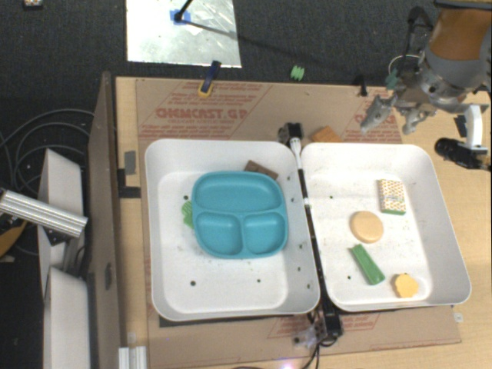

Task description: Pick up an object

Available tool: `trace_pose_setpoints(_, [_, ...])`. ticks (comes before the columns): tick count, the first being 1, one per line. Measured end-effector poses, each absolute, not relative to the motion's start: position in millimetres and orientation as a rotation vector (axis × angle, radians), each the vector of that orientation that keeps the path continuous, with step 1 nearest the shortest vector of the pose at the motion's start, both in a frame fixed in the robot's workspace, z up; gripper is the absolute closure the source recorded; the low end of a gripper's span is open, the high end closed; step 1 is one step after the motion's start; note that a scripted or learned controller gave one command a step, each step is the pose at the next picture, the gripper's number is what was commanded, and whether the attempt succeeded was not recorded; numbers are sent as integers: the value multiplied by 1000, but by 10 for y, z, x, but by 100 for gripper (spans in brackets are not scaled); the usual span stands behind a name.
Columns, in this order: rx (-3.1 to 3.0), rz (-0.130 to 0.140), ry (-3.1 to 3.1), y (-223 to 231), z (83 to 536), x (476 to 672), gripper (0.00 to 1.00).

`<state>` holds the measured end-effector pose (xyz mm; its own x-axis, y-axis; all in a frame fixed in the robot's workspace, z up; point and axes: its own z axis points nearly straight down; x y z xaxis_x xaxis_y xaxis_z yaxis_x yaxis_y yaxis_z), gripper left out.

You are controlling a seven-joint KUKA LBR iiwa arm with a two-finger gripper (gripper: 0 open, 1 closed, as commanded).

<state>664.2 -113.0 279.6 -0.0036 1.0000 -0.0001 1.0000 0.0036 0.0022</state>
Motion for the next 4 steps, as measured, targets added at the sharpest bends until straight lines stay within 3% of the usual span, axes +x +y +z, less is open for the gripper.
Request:
trace_pose_setpoints(1, [2217,-5,2238,-494,1865,6362,0])
trace_pose_setpoints(2, [2223,0,2217,-948,2267,5893,0])
trace_pose_setpoints(3, [2226,-4,2218,-1256,2137,5430,0])
trace_pose_setpoints(4, [2229,-10,2229,-1247,944,5198,0])
